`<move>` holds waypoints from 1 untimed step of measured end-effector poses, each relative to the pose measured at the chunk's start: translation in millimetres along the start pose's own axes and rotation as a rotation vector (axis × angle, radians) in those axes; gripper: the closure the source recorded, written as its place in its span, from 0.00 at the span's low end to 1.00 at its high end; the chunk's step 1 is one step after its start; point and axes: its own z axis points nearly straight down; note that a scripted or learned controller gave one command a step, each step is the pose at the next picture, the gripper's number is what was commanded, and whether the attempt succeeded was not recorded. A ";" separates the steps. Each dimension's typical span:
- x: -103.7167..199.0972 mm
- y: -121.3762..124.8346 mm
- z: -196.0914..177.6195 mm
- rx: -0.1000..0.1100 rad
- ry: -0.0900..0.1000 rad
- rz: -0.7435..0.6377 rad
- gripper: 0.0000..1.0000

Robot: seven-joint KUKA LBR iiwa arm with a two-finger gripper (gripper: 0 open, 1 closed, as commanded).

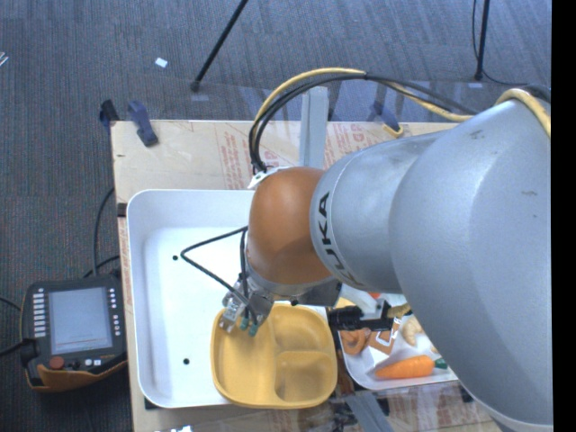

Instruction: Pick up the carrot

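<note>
At the near edge of the bench, the carrot lies on its side in the right-hand white bin, orange with a small green stub at its right end, close to that bin's front rim. Just behind and left of it sit a few other small items, orange and pale, partly hidden by the arm, so their kinds cannot be told. Left of these, in the left white bin, a yellow divided tray rests against the bin's near right corner, its compartments showing nothing inside. The gripper hangs over the tray's far left rim, well apart from the carrot and in the other bin altogether; its small fingers point down and left, but they are too small and dark to say whether they are apart or together, and nothing can be seen between them. Above the gripper comes the orange band of the wrist, and then the great grey arm, which covers most of the right side of the view. A thin black cable runs across the left bin's floor toward the wrist. To the left, on the floor beside the bench, lies a teach pendant with a grey screen. Farther back, the wooden benchtop shows, and beyond it dark carpet with tripod legs.
</note>
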 end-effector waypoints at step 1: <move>-18.6 -45.5 27.0 0.021 0.018 0.329 1.00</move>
